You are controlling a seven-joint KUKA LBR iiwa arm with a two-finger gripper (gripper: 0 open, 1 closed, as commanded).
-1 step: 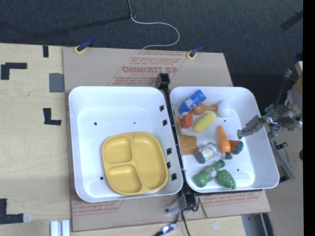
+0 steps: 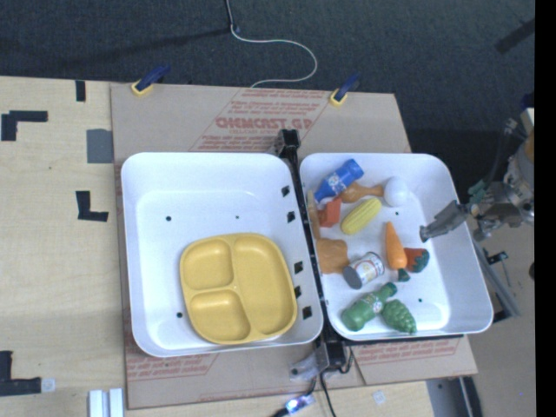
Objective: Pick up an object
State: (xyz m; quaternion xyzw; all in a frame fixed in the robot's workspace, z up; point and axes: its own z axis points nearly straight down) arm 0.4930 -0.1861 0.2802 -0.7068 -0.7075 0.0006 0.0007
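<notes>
Two white bins sit side by side on the bench. The left bin [image 2: 148, 189] holds a yellow divided plate [image 2: 236, 287]. The right bin [image 2: 434, 176] holds a heap of toy food, and any of it could serve as the thing to pick.

The gripper [image 2: 439, 222] hangs over the right bin's right rim, at the edge of the view. Its dark tip points left and slightly down toward the pile; whether the tips are apart or together cannot be told from this angle, and nothing shows between them.

Everything to pick lies to the gripper's left. Nearest is the carrot [image 2: 395, 247], just left of and a little below the tip, its long axis running roughly top to bottom in the view, so across the gripper's line of reach. Touching it at its lower end is a small red and green piece [image 2: 418, 260]. Farther left lie the can [image 2: 365, 270], the corn [image 2: 360, 216] and the blue bottle [image 2: 339, 181], with the green bottle [image 2: 367, 307] at the near edge.

The move, as I judge it, is a short one leftward and down.
</notes>
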